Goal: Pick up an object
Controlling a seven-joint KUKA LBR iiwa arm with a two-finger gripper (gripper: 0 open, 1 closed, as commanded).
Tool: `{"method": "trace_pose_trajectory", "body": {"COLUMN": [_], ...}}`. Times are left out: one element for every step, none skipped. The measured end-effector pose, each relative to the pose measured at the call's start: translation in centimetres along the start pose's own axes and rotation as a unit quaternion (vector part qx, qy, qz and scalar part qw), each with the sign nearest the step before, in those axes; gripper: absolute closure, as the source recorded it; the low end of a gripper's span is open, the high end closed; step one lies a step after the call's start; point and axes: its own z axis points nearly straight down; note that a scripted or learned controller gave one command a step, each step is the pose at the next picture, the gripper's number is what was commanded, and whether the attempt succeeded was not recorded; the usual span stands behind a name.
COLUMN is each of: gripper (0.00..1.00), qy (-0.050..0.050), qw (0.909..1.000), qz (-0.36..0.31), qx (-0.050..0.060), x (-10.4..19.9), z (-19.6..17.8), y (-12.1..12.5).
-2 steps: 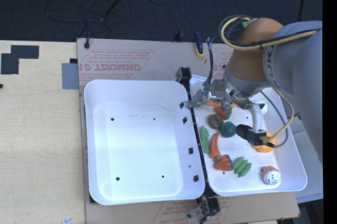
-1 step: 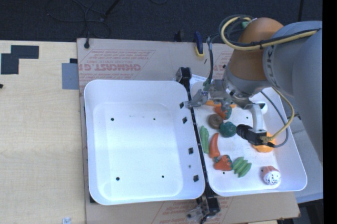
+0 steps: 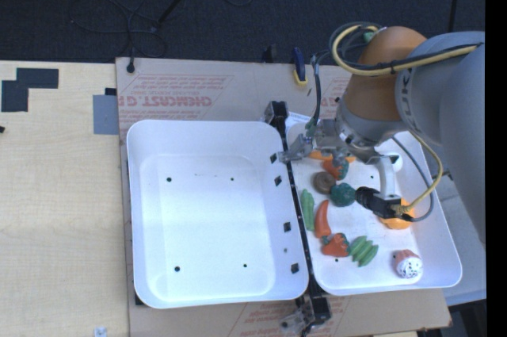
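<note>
My gripper (image 3: pixel 336 156) reaches down into the back left part of the right bin (image 3: pixel 432 268). Right under it lies a small orange piece (image 3: pixel 333 166); whether it is gripped I cannot tell. Just in front lie a brown rounded piece (image 3: pixel 323 182) and a dark teal ball (image 3: pixel 343 194). Nearer the front are an orange-red piece (image 3: pixel 322 218), a red piece (image 3: pixel 334 245), a green ridged piece (image 3: pixel 364 250) and a slim green piece (image 3: pixel 307 208).
A white and red small object (image 3: pixel 407 265) sits at the right bin's front right, and an orange piece (image 3: pixel 398 220) lies at mid right. The left bin (image 3: pixel 142 169) stands beside it, with a divider wall (image 3: pixel 291 193) between them.
</note>
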Motion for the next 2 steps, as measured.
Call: {"method": "trace_pose_trajectory", "body": {"gripper": [0.00,0.00], "qy": [0.000,0.000], "qw": [1.0000,1.0000], "qz": [0.000,0.000], "qx": [0.000,0.000], "x": [0.00,-0.01], "z": [0.07,0.07], "y": [0.00,0.01]}}
